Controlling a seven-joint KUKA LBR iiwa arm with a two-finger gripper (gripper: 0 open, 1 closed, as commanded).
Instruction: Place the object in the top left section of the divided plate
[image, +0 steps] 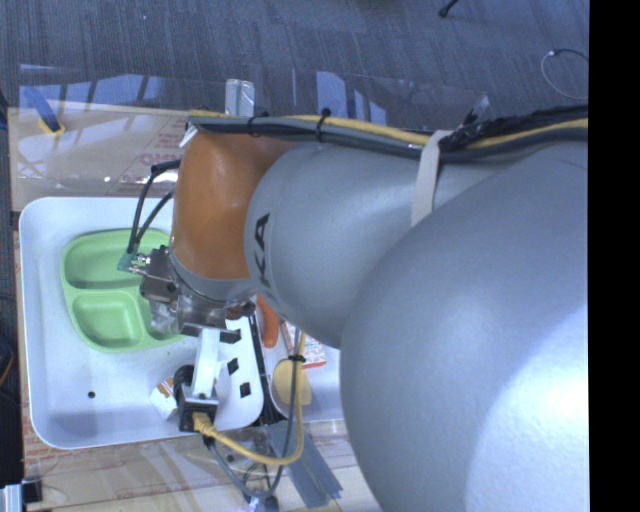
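Observation:
The green divided plate (100, 290) lies in the left white bin (50, 400), with a wide section at the top and a smaller one below it. My arm's orange band and wrist cover the plate's right side. The gripper (165, 310) hangs under the wrist over the plate's right edge, mostly hidden by the wrist. I see no object between its tips. A small white and yellow thing (163, 396) lies on the bin floor just below the plate.
An orange stick-shaped thing (268, 326), a tan rounded thing (290, 385) and a red and white thing (313, 352) lie to the right of the wrist. The arm hides most of the right bin. A small dark spot (91, 394) marks the left bin floor.

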